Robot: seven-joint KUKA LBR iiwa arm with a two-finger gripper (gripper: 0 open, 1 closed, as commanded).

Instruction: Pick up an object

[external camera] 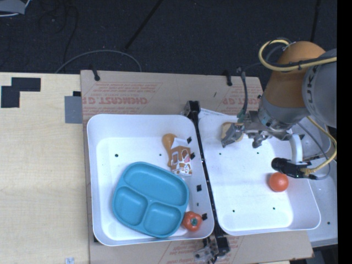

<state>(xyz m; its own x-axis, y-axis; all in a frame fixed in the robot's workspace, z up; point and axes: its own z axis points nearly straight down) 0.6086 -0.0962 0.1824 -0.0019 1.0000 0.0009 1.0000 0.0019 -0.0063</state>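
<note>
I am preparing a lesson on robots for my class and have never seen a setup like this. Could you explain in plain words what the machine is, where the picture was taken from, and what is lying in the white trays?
The picture comes from one fixed camera above a bench, looking down at a slant. The grey machine with the orange band is a robot arm reaching in from the right. At its end is its tool, the grasping part, hanging over the back of the right bin. I cannot tell whether it is open or shut, and nothing is visibly held.

The right bin has an orange-red ball and a small tan thing near its back left corner. The left bin holds a blue divided plate, a small printed packet, a tan piece behind it, and a red tomato-like toy.
</note>
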